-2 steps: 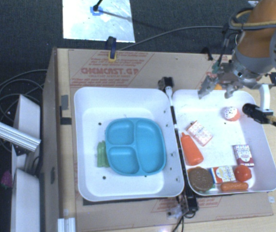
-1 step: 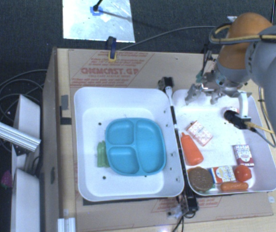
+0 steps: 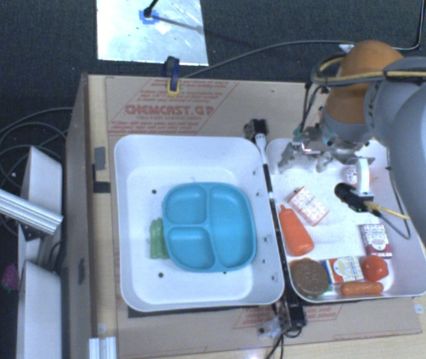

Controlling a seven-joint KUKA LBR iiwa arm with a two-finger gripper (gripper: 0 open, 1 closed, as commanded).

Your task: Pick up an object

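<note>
My gripper (image 3: pixel 303 155) hangs over the far left corner of the right bin (image 3: pixel 421 275), below the orange wrist band. I see nothing held in it. Just in front of it lies a pink and white packet (image 3: pixel 308 205). An orange bottle (image 3: pixel 296 232) lies along the bin's left wall. At the near edge sit a brown round patty (image 3: pixel 310 275), a red and white packet (image 3: pixel 344 268), a red tomato (image 3: pixel 376 268) and an orange sausage (image 3: pixel 361 289). A small red carton (image 3: pixel 375 238) stands near the right side.
The left bin (image 3: pixel 138 170) holds a blue divided plate (image 3: pixel 208 226) with a green piece (image 3: pixel 157 239) against its left edge. The ridge between the two bins (image 3: pixel 271 200) runs close to the gripper. The grey arm covers the right bin's far right part.
</note>
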